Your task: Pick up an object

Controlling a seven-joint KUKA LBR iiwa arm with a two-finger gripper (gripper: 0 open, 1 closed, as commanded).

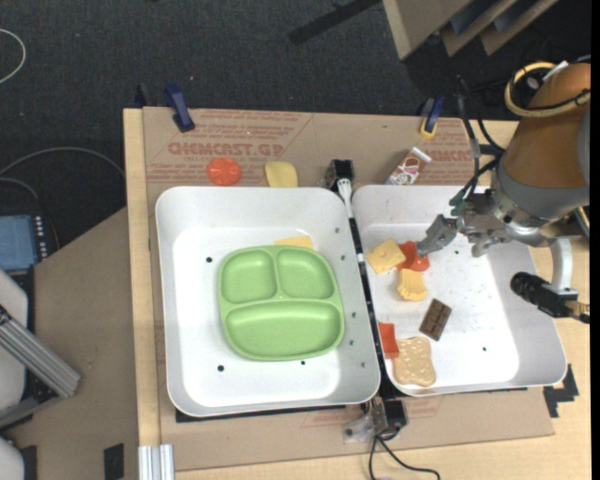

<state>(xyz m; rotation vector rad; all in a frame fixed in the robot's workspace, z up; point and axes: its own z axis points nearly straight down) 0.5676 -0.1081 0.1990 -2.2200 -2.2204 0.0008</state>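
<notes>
Two fingers (437, 234) over red piece (413, 256), right bin (525, 356).

A dark grey carpeted floor (84, 66) is seen around the bench. The bench top is covered by a brown printed board (225, 141), which is held at its far edge by two blue clamps (178, 106). A thin white cable (11, 49) is looped on the floor at the upper left. An aluminium rail (37, 361) is seen at the lower left, and wooden furniture (459, 28) at the top right.
</notes>
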